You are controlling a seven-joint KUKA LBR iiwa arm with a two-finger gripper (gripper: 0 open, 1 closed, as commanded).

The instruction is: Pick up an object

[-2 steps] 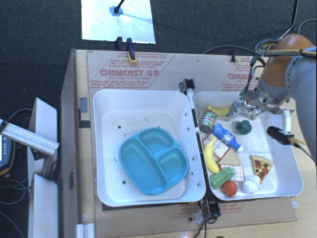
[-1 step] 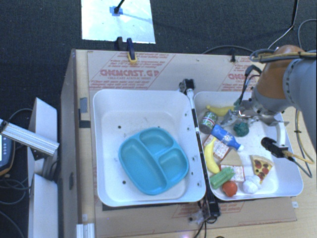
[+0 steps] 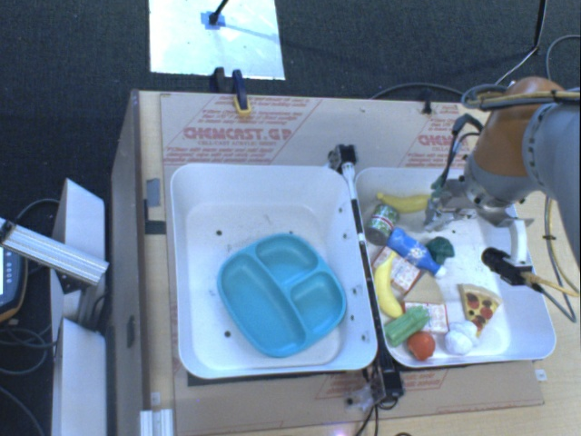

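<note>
Gripper (image 3: 439,209) low in the right bin (image 3: 536,334), upper right of frame.
Banana (image 3: 406,203) lies just left of it, long axis across; finger spread probably hidden, cannot tell.

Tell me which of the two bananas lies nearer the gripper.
The banana at the right bin's far edge, lying crosswise just left of the gripper. The other banana lies lengthwise along the divider, closer to the camera.
</note>
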